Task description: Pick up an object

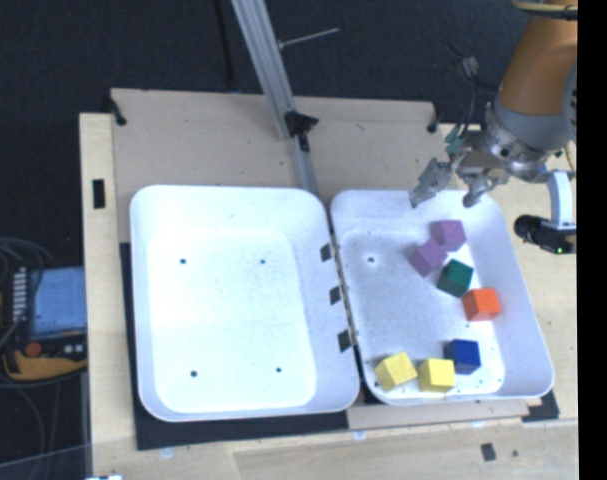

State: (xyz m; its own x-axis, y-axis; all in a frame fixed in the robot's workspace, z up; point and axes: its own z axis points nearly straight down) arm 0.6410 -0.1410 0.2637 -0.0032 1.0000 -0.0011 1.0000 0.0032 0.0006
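The fingers [449,188] hang spread apart, gripping nothing, just above 2 purple blocks [438,246] in the right bin [523,298].

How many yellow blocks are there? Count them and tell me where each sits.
2, both in the right bin, near its front edge: one yellow block towards the front-left corner, the other yellow block beside it, next to the blue block.

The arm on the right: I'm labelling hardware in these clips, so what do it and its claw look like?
The arm is a thick rounded body, orange-tan above and grey at the wrist. A thin dark cable runs along its left side. The claw is a small grey metal head with two slim grey fingers that end in darker tips. No markings can be made out.
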